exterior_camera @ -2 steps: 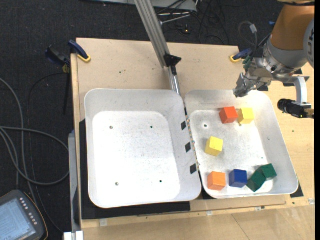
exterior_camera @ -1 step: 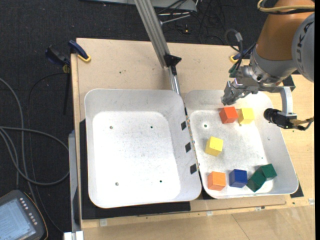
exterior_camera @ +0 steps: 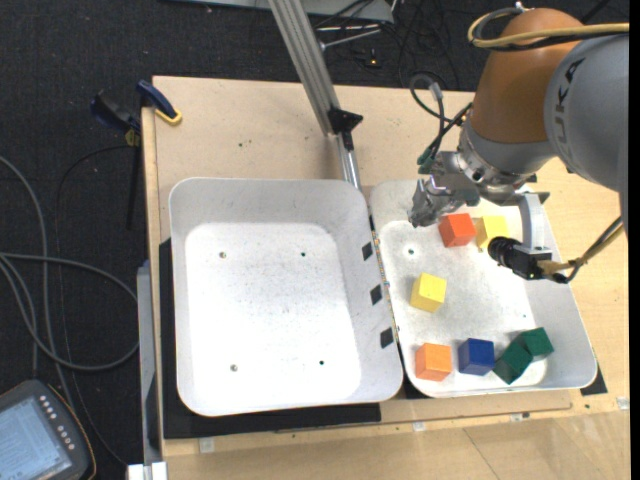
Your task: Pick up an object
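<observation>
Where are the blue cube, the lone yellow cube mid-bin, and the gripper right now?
blue cube (exterior_camera: 477, 355): camera view, on its top face.
yellow cube (exterior_camera: 429, 291): camera view, middle of its top face.
gripper (exterior_camera: 428, 206): camera view, at its tip, over the right bin's far end.

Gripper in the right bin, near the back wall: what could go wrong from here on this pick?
1. The gripper sits close to the right bin back wall; descending could clip the rim.
2. The orange block touches a yellow block, so a grasp may catch both or push them apart.
</observation>
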`<state>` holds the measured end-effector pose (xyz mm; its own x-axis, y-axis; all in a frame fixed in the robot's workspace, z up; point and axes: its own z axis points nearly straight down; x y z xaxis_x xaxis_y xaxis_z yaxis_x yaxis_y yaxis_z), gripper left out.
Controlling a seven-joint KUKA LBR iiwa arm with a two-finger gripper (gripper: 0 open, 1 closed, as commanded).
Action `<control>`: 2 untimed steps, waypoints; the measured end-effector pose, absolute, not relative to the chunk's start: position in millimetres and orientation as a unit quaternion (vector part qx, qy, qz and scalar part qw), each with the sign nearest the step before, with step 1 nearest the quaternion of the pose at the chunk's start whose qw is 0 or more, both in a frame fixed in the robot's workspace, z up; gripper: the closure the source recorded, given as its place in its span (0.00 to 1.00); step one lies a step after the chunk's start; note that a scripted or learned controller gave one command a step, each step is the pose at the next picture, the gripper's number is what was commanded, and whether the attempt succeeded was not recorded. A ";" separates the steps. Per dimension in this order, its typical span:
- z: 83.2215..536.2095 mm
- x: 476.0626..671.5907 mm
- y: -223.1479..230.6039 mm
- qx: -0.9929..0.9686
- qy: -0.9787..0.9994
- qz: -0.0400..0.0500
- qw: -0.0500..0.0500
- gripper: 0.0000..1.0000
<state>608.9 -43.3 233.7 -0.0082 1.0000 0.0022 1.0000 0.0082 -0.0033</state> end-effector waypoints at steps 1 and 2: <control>223.8 589.6 8.2 -0.704 -0.710 0.000 0.002 1.00; 237.7 581.1 57.7 -0.704 -0.710 -0.001 0.000 1.00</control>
